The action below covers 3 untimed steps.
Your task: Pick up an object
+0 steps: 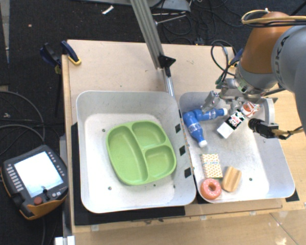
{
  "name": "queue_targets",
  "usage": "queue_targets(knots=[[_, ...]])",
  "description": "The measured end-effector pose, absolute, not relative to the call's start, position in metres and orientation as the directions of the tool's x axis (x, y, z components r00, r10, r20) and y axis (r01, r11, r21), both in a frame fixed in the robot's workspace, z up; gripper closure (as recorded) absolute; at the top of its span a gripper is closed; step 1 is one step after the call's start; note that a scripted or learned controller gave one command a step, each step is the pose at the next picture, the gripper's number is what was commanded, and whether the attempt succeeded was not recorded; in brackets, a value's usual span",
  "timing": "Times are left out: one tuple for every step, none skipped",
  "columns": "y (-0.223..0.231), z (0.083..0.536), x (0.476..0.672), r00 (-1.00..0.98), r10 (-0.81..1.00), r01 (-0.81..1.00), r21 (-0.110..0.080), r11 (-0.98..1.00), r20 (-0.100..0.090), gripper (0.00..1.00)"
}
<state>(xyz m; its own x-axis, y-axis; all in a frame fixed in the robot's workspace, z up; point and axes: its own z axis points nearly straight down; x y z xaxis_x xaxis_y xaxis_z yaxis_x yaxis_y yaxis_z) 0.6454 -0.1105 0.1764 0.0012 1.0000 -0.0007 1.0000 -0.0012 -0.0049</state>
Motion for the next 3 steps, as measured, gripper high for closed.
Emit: queue_targets(knots=[[-0.101,0.127,0.649,-0.002,1.000,1.000,0.000,0.002,0.000,0.00],[-0.108,0.115,0.653,0.004,1.000,1.000,0.018,-0.003,-0.013,0.00],[-0.109,0.123,0.652,0.004,1.000,1.000,0.013,-0.004,-0.014,1.00]])
